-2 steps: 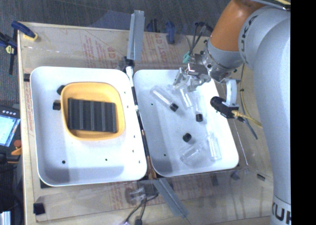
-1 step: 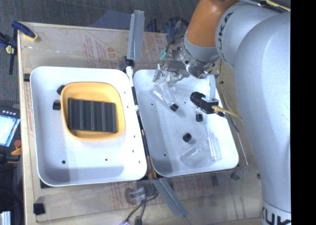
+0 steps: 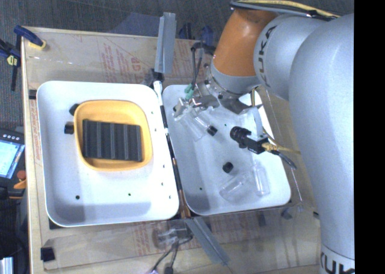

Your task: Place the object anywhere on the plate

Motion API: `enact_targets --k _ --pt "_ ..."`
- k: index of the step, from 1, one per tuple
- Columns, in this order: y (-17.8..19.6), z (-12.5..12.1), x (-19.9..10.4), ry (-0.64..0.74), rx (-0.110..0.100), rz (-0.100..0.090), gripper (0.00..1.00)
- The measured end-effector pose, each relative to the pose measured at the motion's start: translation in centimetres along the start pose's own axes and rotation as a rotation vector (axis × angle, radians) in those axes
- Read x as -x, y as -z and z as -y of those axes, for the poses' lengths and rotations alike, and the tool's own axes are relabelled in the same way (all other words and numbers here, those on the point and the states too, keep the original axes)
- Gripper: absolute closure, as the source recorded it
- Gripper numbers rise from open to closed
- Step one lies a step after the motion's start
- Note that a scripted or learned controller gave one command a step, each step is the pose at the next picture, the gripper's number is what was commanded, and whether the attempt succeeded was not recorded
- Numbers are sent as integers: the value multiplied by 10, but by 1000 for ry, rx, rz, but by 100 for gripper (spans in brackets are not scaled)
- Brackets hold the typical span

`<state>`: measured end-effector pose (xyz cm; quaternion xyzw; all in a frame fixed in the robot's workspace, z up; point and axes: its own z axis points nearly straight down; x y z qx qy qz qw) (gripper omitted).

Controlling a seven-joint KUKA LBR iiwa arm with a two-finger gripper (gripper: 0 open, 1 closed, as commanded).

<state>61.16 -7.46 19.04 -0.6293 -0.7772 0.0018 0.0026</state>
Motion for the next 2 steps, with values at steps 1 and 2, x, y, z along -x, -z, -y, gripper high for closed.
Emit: enact_targets --k 1,2 --pt "2 -37 -57 119 5 2 100" --pt "2 -37 -56 118 5 3 0"
